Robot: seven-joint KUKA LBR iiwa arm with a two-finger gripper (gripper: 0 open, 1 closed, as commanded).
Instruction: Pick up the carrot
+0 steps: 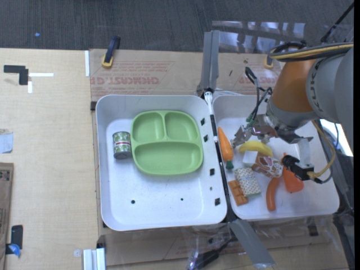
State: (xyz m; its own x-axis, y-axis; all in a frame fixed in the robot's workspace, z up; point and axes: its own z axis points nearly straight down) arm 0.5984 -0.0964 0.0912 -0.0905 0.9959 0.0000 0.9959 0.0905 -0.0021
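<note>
The slim orange carrot with a green tip [225,145] lies against the left wall of the right shallow white bin [315,207]; the claw [247,133] hovers just beside it; its spread cannot be told.

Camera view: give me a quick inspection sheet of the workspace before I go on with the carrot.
Surface: bench bearing left bin and right bin, side by side.
Job's things: carrot lies in the right bin along its left wall, green end toward the front, not held.
Clutter: banana, sausage, wrapped snack and other toy foods in the right bin; green plate and can in the left bin.
Grippers: gripper low over the right bin, right of the carrot, near the banana; finger state unclear.
Cables: black cables run along the wrist.
Surroundings: yellow-handled tool at the bench's far edge; dark floor beyond.
</note>
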